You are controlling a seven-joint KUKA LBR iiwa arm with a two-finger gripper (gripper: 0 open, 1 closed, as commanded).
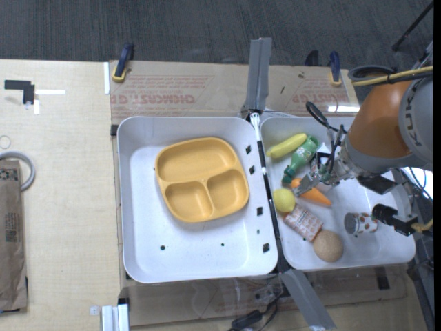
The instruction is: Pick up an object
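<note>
Camera view: gripper (318, 178) low in the right bin (386, 254), amid the heap; fingers a dark tangle against the clutter, so open or closed cannot be told, nor whether anything sits between them. Carrot (315, 196) just below the tips, touching or nearly so, orange and tapered. Green bottle (302, 157) just above-left of the tips, slanted, glossy plastic. Banana (286, 145) beyond the bottle, further up-left, smooth yellow, curved. Lemon (284, 199) down-left of the gripper, round and yellow, by the bin's left wall. Pink packet (304, 222) below it, flat, printed wrapper. Tan ball (329, 246) further below, matte, rounded. Small can (358, 223) down-right of the gripper, partly behind a black piece on the arm; label unreadable. Arm's orange band (375, 126) bulking over the bin's upper right, hiding that corner. Well to the left, across the divider, yellow tray (201, 178) in the left bin (138, 254): three compartments, smooth moulded plastic, rounded corners.
</note>
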